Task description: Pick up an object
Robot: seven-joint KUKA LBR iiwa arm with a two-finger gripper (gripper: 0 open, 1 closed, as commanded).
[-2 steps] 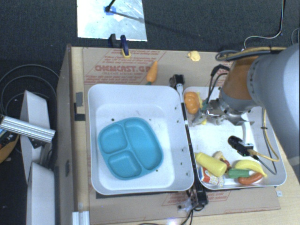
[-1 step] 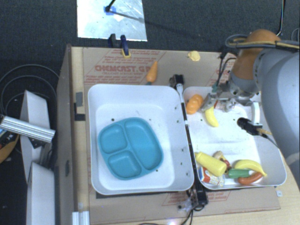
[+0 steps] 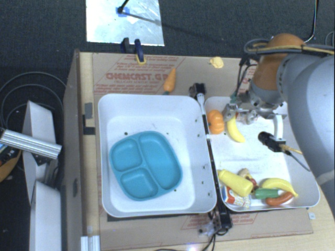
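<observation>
While hanging over the far end of the right bin (image 3: 301,166), gripper (image 3: 242,114) parked just beside a yellow banana (image 3: 235,130) and an orange (image 3: 215,120). Can't tell its grip state; nothing visibly lifted, so pick looks undone. Left bin (image 3: 120,109) with blue tray (image 3: 145,164). Cardboard bench (image 3: 141,72) on dark carpet (image 3: 36,30).

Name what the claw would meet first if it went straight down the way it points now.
Probably the yellow banana just under the claw, beside the orange; depth is hard to judge from this slanted view.
</observation>
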